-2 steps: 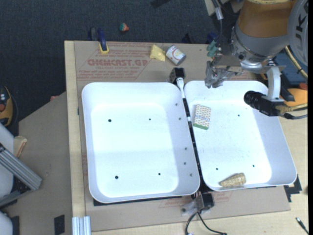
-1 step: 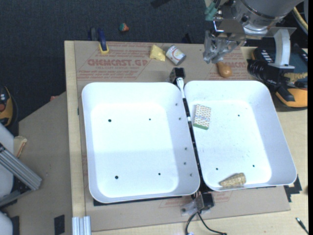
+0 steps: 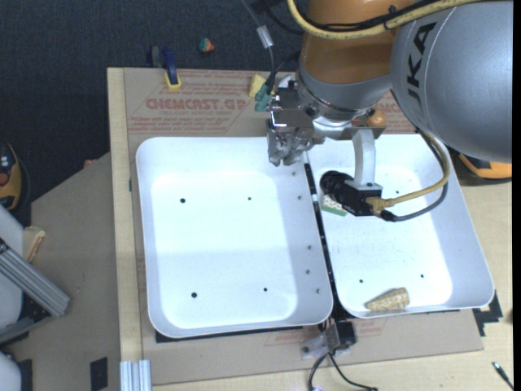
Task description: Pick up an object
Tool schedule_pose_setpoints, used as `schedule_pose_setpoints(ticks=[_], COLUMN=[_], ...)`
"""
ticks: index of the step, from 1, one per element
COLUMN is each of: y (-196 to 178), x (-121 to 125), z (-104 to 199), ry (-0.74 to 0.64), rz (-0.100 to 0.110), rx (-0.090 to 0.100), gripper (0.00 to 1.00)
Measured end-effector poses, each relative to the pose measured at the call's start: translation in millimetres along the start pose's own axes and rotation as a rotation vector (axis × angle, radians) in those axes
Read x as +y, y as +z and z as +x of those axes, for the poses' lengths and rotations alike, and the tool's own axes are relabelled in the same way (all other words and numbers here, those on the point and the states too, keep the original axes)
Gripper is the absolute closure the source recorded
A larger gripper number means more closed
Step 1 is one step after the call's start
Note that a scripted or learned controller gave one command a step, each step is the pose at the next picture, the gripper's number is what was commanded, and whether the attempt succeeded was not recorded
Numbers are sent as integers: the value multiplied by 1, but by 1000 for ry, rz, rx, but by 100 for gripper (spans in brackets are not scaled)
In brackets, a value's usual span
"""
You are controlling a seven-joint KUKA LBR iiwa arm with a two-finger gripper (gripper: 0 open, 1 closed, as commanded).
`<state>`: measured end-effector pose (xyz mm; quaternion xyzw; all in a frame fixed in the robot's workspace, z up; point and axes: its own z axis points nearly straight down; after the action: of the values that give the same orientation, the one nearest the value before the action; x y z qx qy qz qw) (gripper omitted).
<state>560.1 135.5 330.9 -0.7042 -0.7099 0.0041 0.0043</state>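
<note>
Arm (image 3: 383, 31): big, grey and orange, coming in from the top right, over the back of the bins.
Gripper (image 3: 286, 147): hangs low over the back edge of the left bin, close to the wall between the two bins.
Jaws: too small and dark to see; I cannot tell how they stand.
Left bin (image 3: 163, 300): white, with small black dots on the floor.
Right bin (image 3: 464, 259): white, just beside the left bin.
Object (image 3: 387, 301): small and tan, lying at the front of the right bin, well apart from the gripper.
Bench (image 3: 195, 96): brown board under both bins, with red letters.
</note>
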Motion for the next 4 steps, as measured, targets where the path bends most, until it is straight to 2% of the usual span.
schedule_pose_setpoints(ticks=[1,2,3,4], y=[-38,-10,66,-61], x=[-7,-49,-56,-82], z=[-11,-5,41,90], ry=[8,7,4,0], rz=[-17,-5,-1,-25], rx=[1,-1,-2,8], gripper=[100,100,100,100])
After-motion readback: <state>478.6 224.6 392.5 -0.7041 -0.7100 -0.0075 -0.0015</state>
